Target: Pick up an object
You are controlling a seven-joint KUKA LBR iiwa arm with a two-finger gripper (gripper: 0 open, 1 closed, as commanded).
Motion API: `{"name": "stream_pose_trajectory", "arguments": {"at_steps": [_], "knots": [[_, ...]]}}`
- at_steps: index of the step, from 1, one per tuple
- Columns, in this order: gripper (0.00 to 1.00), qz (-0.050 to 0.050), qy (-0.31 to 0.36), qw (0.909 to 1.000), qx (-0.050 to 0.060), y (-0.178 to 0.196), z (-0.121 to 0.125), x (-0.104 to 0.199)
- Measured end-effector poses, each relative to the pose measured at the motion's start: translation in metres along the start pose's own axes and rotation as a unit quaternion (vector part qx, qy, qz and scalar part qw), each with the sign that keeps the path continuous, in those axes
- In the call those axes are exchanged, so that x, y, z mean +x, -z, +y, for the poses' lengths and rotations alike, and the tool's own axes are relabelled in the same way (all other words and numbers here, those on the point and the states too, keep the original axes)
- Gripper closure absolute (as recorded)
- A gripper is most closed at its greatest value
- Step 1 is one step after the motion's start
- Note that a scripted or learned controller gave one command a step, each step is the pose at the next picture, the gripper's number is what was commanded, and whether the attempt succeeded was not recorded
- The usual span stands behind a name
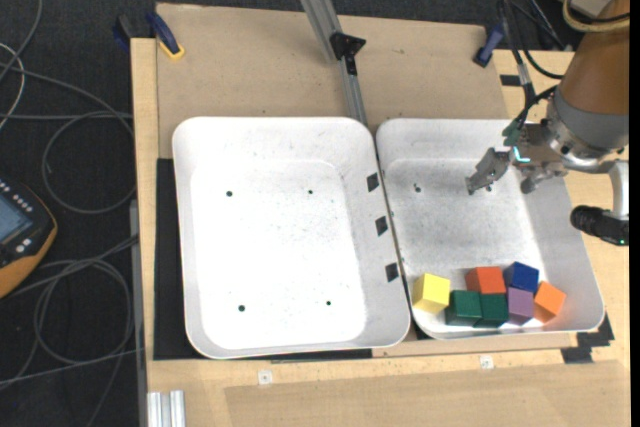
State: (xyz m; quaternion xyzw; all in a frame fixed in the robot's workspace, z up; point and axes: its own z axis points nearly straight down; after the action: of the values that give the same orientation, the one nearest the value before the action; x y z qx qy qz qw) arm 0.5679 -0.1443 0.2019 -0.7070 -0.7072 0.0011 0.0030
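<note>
Above right bin (560, 215), gripper (508, 172) spread open, nothing held; packed blocks (490, 295) risk jamming fingers on approach.

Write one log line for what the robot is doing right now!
phase: reaching | pincer: open, holding nothing, above right bin | blocks: clustered at near edge of right bin | left bin: no blocks
</note>
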Motion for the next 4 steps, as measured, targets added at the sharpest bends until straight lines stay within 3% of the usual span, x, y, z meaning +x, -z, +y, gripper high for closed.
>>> {"name": "stream_pose_trajectory", "arguments": {"at_steps": [1, 3, 4], "knots": [[0.0, -0.001, 0.0, 1.0, -0.003, 0.002, 0.001, 0.0], [0.0, 0.0, 0.0, 1.0, 0.001, -0.104, -0.007, 0.009], [0.0, 0.0, 0.0, 1.0, -0.002, -0.102, -0.006, 0.01]]}}
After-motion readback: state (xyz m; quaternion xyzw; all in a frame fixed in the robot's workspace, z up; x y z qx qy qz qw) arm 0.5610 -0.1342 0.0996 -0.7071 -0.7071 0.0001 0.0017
